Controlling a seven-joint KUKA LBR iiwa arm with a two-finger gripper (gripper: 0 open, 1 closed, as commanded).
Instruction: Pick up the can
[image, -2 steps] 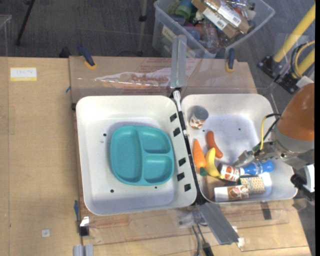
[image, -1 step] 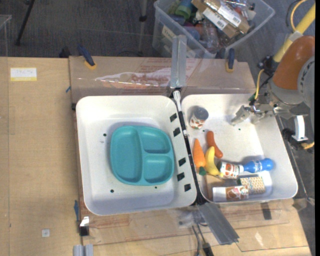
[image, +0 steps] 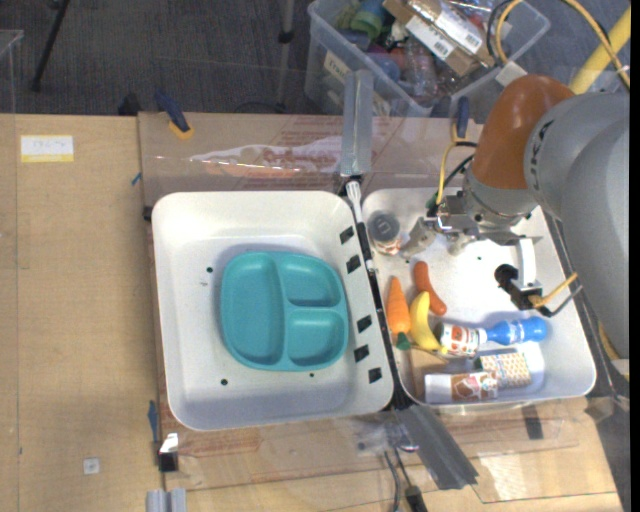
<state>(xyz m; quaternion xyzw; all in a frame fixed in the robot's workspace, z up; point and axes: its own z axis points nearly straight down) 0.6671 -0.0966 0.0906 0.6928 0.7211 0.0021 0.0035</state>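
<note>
The can (image: 384, 230) stands upright in the right bin's (image: 570, 370) far-left corner, just beside the gripper (image: 425, 232) toward the left bin; whether it is clenched or released I cannot tell.

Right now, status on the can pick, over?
Gripper low in right bin, beside can. Can upright in far-left corner, not gripped. Carrot and banana nearby, not blocking.

One fixed overhead camera looks down obliquely on both bins (image: 170, 300).
</note>
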